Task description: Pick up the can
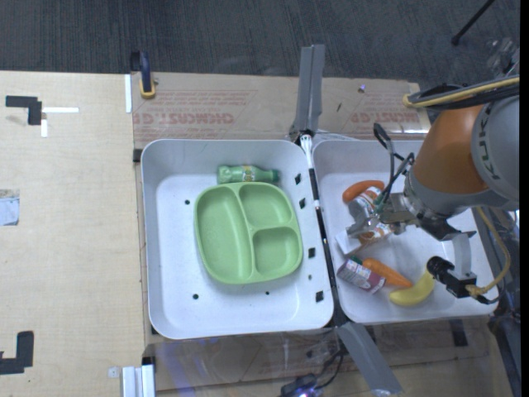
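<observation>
1. Reaching in from the right side of the view, the grey arm (pixel 488 147) with its orange band (pixel 446 151) hangs over the right bin (pixel 351 304).
2. Its gripper (pixel 368 222) sits low in that bin, among the clutter at the bin's middle; whether the fingers are spread or closed cannot be told, since the metal parts blur into the things beneath.
3. Lying on its side near the right bin's front left corner is the can (pixel 361 274), dark red with a pale end, just in front of the gripper and apart from it.
4. A carrot (pixel 387 272) lies touching the can on its right, and a banana (pixel 413 292) rests just beyond the carrot, toward the bin's front right.
5. An orange-red item (pixel 362 190) lies behind the gripper, toward the bin's back wall.
6. Beside the right bin, the left bin (pixel 165 304) carries a green divided plate (pixel 248 234) and, behind the plate, a small green bottle (pixel 245 173) on its side.
</observation>
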{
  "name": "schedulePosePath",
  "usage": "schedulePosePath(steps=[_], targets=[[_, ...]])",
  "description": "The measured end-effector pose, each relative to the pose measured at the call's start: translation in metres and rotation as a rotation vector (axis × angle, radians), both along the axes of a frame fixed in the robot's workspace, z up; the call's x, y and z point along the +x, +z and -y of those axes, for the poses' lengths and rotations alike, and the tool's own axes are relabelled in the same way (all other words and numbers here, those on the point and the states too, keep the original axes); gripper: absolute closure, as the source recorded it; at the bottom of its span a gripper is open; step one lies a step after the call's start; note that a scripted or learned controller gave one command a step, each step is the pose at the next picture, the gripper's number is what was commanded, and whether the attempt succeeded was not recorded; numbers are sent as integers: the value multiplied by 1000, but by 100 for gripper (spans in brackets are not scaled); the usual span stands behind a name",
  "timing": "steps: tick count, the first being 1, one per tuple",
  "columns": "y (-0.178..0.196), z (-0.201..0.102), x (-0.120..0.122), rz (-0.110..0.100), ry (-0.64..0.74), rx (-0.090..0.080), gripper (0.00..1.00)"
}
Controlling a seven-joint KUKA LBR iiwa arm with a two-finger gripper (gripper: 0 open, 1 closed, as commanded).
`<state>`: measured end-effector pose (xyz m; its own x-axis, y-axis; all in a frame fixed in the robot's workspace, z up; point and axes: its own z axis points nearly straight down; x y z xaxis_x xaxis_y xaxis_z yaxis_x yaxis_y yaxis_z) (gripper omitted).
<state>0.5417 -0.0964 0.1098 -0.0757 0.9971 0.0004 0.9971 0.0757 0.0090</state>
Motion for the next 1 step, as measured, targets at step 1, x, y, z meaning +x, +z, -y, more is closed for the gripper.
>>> schedulePosePath(steps=[1], targets=[[-5, 36, 27, 10, -231, 10, 0]])
